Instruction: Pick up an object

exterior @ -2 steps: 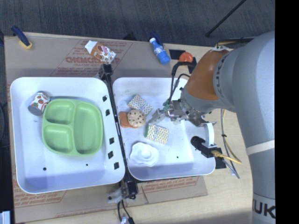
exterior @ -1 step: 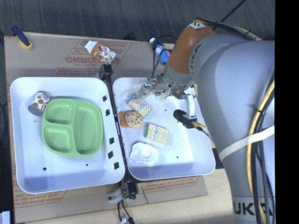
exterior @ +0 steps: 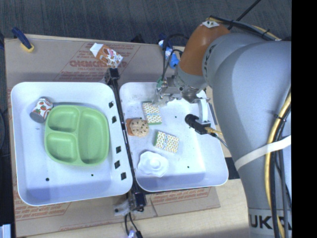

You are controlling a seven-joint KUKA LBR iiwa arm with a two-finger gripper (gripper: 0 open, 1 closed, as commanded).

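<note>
Hovering low at the far side of the right shallow white bin (exterior: 219, 168), the gripper (exterior: 160, 94) sits just beside the small rectangular zigzag-patterned pad (exterior: 152, 113), probably its target; open or closed, I cannot tell.

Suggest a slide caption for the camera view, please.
Gripper near a patterned packet; green divided plate in the other bin.

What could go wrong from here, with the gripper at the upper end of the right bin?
1. The gripper is close to the right bin's upper wall, so a descent may clip the rim rather than reach an object.
2. The nearest item, a patterned flat pad, lies flat on the floor and close to the cookie. A grasp could slip off it or push the cookie instead.
</note>
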